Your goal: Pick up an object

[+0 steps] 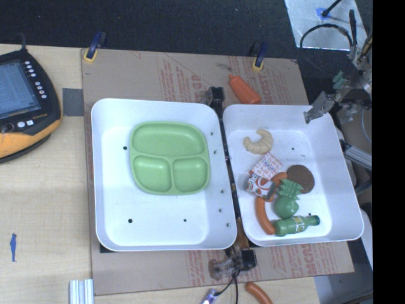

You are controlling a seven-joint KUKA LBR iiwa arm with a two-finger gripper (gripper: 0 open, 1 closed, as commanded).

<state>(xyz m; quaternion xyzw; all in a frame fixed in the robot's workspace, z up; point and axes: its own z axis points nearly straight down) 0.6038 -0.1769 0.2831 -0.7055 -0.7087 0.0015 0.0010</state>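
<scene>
Objects for picking lie heaped in the right bin, toward its near half. Largest on the surface are the two white bins; the left bin carries a green divided plate. In the right bin a green bottle lies on its side at the front, touching an orange sausage. Just behind sit a green toy, a brown disc, and a red-and-white packet. A pale croissant rests apart, farther back. The hand hangs over the bin's far right corner; whether it is released or clenched cannot be told.
</scene>
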